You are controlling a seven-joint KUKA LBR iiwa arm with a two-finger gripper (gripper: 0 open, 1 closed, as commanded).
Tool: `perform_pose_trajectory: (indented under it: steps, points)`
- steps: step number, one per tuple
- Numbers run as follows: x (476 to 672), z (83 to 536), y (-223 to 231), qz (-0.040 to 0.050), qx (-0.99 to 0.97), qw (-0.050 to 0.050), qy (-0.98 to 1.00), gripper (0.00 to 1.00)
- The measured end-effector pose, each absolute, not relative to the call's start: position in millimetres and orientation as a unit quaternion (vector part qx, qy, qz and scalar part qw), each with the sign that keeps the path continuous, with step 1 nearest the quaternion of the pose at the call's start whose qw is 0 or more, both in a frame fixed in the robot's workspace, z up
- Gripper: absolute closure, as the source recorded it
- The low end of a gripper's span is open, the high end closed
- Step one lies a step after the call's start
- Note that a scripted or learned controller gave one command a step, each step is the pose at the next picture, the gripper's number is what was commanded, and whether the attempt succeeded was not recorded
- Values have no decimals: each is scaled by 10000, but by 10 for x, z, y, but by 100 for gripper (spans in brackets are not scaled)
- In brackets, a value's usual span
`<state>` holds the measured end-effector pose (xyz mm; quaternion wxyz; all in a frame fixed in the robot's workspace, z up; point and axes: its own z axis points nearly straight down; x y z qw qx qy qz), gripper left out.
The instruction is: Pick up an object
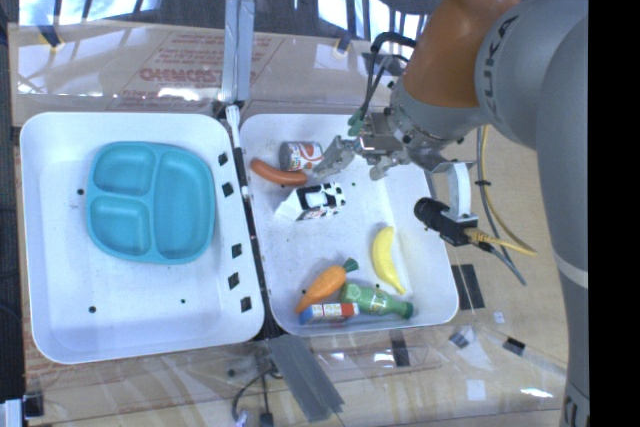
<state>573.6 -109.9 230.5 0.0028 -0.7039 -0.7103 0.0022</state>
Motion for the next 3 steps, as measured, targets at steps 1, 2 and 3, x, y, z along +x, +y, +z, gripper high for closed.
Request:
perform_pose_trajectory:
  steps: [1, 2, 3]
  points:
    - [6263, 1319, -1269, 25, -7278, 20, -6857, 0]
    - [6454, 986, -1089, -20, -7141, -23, -7001, 0]
    - [6464, 1099, -1074, -28, -7126, -16, -7016, 100]
